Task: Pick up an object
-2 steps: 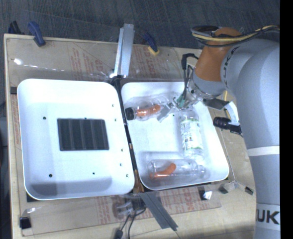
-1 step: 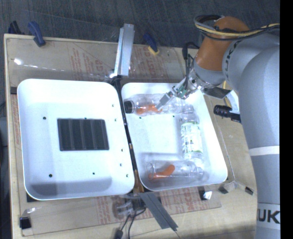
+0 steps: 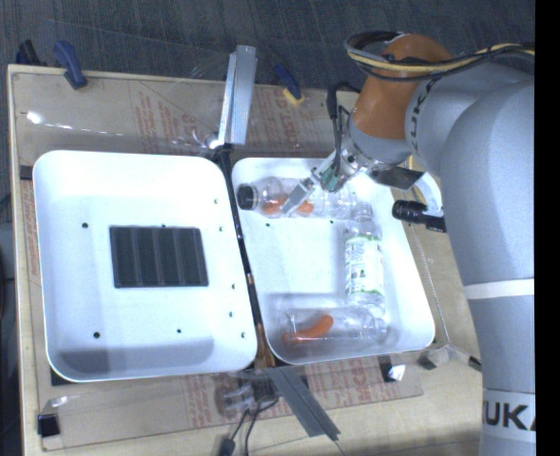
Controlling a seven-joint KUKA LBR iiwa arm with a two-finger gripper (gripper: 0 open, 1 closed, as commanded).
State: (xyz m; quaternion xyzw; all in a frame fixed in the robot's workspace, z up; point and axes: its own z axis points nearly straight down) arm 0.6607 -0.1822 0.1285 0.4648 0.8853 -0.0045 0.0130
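Three clear plastic bottles lie in the right bin (image 3: 289, 255). One with a black cap and an orange patch (image 3: 272, 198) lies along the far wall. Another with a white and green label (image 3: 361, 259) lies lengthwise by the right wall. The third, with an orange patch (image 3: 329, 326), lies along the near wall. My gripper (image 3: 310, 190) reaches down from the right at the far wall, its tip at the right end of the black-capped bottle. The arm's grey body covers the bin's right rim.
The left bin (image 3: 70, 255) holds a dark ribbed rectangular pad (image 3: 159, 256) at its middle. A metal bar (image 3: 237, 93) stands behind the divide between the bins. Blue clamps (image 3: 68, 65) hold the bench's far edge, and cables lie at the near edge (image 3: 251, 397).
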